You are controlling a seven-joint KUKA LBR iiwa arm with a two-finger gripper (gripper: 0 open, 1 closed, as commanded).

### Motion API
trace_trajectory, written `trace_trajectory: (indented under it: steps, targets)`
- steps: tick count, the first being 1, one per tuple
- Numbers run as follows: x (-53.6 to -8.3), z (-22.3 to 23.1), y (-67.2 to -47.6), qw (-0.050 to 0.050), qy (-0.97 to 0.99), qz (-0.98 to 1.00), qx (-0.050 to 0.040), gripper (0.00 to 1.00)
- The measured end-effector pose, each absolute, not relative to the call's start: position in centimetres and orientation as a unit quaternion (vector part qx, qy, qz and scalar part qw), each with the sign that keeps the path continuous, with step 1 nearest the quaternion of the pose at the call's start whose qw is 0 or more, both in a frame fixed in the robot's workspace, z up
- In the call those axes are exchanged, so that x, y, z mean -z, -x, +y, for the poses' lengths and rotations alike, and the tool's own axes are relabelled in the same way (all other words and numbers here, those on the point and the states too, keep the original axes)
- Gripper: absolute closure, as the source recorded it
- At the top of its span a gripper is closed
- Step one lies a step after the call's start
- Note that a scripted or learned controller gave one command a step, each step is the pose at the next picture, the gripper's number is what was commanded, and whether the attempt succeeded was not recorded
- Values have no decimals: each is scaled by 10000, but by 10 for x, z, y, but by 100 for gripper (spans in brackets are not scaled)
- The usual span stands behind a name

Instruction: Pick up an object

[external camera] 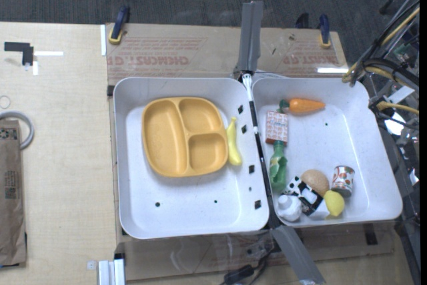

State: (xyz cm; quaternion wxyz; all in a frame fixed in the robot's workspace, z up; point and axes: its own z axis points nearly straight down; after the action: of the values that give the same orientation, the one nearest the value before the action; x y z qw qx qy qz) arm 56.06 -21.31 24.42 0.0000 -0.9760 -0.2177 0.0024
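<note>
Both bins sit quiet on the worktop (pixel 60 143), and nothing is in hand, so by my read this is the very start: the pick has not begun and a target is yet to be chosen. At the right edge there are cables and dark framework, but I cannot make out the gripper there, so whether it is released or clenched I cannot tell. Left bin (pixel 133 210): a yellow divided plate (pixel 183 137) lies flat, with a banana (pixel 233 142) just beside its right rim, seemingly touching it. Right bin (pixel 360 123): a carrot (pixel 303 105) lies alone near the far wall, a small red-and-white packet (pixel 277 127) below it, then a green toy (pixel 277 167) along the left wall. Down in the near corner it gets crowded: a brown roll (pixel 315 179), a small red-labelled can (pixel 342 179), a lemon (pixel 335 203) and a black-and-white toy (pixel 300 202) bunched together, several touching. My call for the next move: the arm has to come in from the right and drop over one item. The carrot looks the cleanest candidate, with free floor on all sides; the corner cluster risks a nudge or a double grab, and the plate is too broad and flat for an easy pinch.
</note>
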Motion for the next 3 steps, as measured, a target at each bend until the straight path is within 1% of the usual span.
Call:
trace_trajectory:
  steps: [1, 2, 3]
  targets:
    - [-122, -193, -527, 6, 9948, -1019, -26, 0]
    - [-157, -223, -476, 9, 9863, -1649, -25, 0]
    - [-90, -217, -555, 81, 9948, -1012, -69, 0]
